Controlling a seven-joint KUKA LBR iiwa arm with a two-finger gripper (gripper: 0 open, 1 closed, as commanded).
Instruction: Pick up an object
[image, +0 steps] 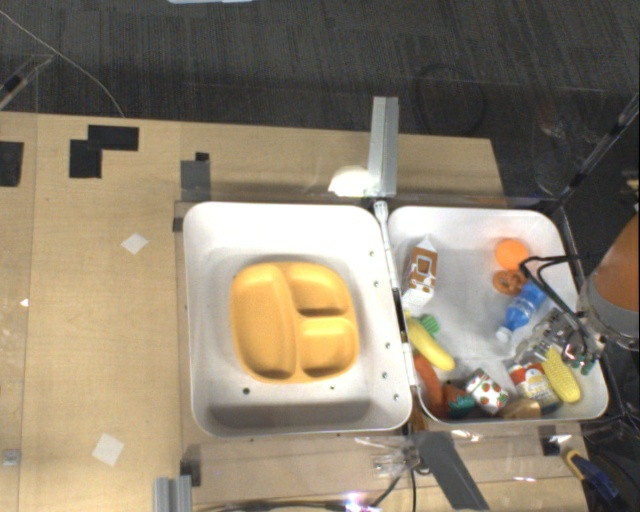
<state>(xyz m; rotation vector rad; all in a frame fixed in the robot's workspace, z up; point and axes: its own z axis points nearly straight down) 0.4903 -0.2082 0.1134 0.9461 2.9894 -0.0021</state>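
Gripper low in right bin, w/ corn, bottle beside.

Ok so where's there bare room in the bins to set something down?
Left bin: bare floor rings the yellow tray, widest along the top and bottom. Right bin: a bare patch between the carton and the orange ball, up to the top wall. Its bottom edge is crowded, from the banana to the corn, where the gripper sits.

Bench: light wooden top with black marks.
Floor: dark carpet behind the bench.
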